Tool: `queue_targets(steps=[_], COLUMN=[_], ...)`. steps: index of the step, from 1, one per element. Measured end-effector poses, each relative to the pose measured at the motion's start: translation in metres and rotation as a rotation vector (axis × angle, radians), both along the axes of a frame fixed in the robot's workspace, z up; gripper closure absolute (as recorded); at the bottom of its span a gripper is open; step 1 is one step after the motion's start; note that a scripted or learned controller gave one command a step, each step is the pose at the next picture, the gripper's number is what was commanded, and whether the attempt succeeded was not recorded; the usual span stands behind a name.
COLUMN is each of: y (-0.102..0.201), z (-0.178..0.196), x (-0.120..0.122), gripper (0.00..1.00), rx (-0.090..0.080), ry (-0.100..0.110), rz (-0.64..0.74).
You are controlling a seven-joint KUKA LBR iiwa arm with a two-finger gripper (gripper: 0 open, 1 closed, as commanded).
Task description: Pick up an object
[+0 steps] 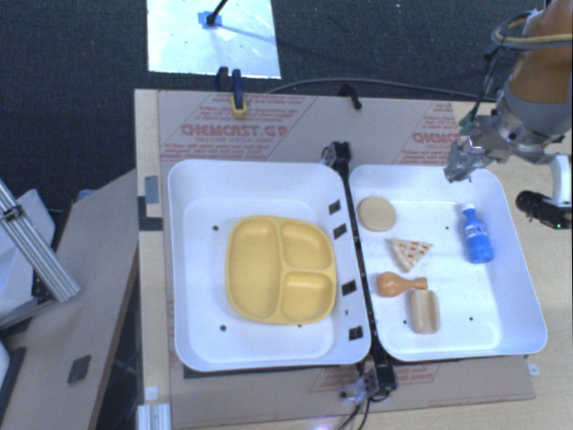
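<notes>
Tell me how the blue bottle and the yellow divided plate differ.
The blue bottle lies in the right bin; the yellow divided plate sits in the left bin. The bottle is small and slim; the plate is broad and flat. The bottle is blue with a white cap; the plate is plain yellow. Both rest untouched.

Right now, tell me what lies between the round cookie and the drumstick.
A pizza slice lies between the cookie and the drumstick, seen in the camera view.
</notes>
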State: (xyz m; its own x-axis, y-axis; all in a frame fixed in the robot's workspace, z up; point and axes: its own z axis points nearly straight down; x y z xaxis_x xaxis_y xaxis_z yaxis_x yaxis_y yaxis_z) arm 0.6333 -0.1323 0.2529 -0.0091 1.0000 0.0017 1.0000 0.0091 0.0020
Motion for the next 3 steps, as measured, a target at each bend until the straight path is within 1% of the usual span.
queue_targets(steps=[1,3], y=[0.054,0.154], z=[-0.015,-0.003], x=[-0.012,-0.038], gripper=[1.0,1.0], rx=[0.001,0.001], ry=[0.002,0.001], rz=[0.0,0.0])
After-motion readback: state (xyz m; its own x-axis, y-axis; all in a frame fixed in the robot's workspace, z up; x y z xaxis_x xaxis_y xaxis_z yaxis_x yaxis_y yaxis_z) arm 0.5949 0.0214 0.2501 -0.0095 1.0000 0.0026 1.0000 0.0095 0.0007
